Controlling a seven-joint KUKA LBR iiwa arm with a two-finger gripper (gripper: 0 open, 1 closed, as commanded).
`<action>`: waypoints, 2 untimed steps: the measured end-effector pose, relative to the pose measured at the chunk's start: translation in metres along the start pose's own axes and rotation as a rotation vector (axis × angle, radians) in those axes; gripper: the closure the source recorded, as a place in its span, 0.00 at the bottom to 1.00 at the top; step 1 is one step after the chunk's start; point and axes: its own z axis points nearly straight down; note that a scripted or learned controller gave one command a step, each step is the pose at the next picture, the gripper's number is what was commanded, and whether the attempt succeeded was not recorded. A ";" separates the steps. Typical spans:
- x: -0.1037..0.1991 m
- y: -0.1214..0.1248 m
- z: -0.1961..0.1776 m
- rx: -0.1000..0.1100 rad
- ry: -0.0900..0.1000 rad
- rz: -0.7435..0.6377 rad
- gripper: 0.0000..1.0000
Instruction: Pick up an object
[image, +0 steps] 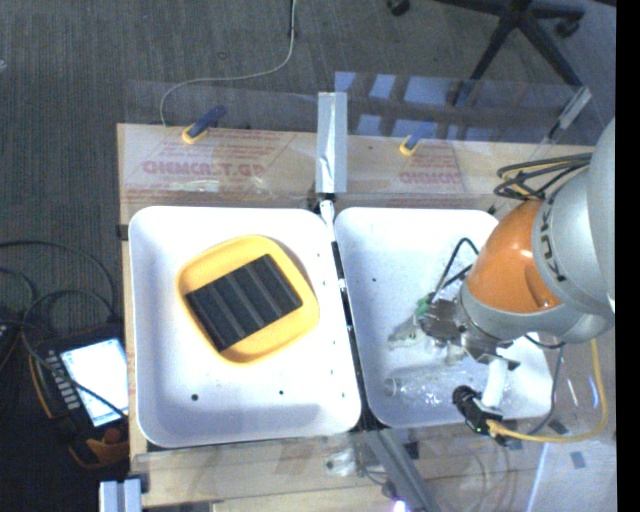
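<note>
Orange-banded arm (520, 270) looms over the right bin (390, 250), hiding its pincer (440, 325); open or closed, can't tell. Something clear glints below it, too blurry to name.

Fixed overhead camera — slanted, both bins (150, 300)

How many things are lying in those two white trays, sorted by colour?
Yellow with a black ribbed top: 1, the yellow object in the left bin.
Clear or see-through: 1, the clear object in the right bin, hard to make out.
Total: 2
</note>
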 end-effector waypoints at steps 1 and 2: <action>-0.031 0.037 -0.078 0.013 -0.008 0.171 0.00; 0.014 -0.013 0.000 -0.001 -0.002 0.085 0.00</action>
